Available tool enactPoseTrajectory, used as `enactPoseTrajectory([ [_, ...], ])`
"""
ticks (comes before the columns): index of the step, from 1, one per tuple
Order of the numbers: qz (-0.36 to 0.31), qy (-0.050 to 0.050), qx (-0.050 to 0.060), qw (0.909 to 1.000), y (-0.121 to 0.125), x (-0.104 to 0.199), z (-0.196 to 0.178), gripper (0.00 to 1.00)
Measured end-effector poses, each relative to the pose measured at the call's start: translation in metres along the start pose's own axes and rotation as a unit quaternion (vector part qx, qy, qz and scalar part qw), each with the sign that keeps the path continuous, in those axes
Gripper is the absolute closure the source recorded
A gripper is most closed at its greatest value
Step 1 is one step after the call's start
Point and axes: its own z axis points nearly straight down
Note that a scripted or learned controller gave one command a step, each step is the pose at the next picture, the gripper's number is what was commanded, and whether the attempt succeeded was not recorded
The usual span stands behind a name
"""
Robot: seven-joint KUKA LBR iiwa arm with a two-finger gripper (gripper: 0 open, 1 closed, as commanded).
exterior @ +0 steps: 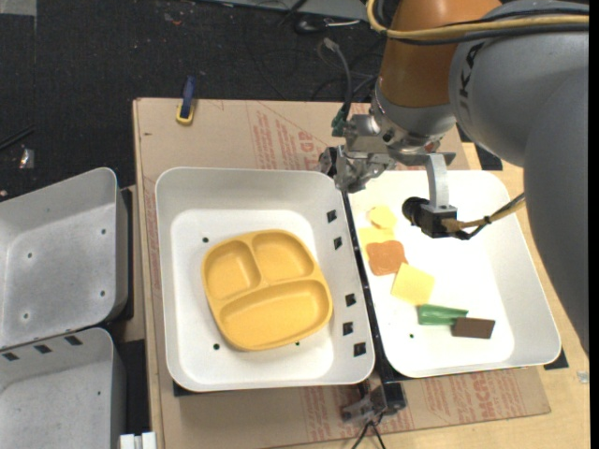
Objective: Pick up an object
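My gripper (pixel 349 172) hangs over the far left corner of the right bin (pixel 496 354), close to the wall between the two bins. Just in front of it, in that bin, lies a small pale yellow piece (pixel 381 218). An orange piece (pixel 386 256) comes after it, then a yellow square (pixel 412 284). Nearer the front lie a green piece (pixel 440 315) and a brown block (pixel 473 327), touching each other. Nothing shows in the gripper's grasp.
The left bin (pixel 178 251) holds a yellow-orange divided plate (pixel 267 288). The grey arm with its orange band (pixel 430 36) covers the far right of the view. A blue and yellow tool (pixel 187 101) lies on the board behind the bins.
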Motion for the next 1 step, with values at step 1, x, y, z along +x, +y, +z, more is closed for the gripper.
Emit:
enactPoseTrajectory([
  [1, 0.0, 0.0, -0.001, 1.0, 0.0089, 0.049, 0.0027, 1.0],
])
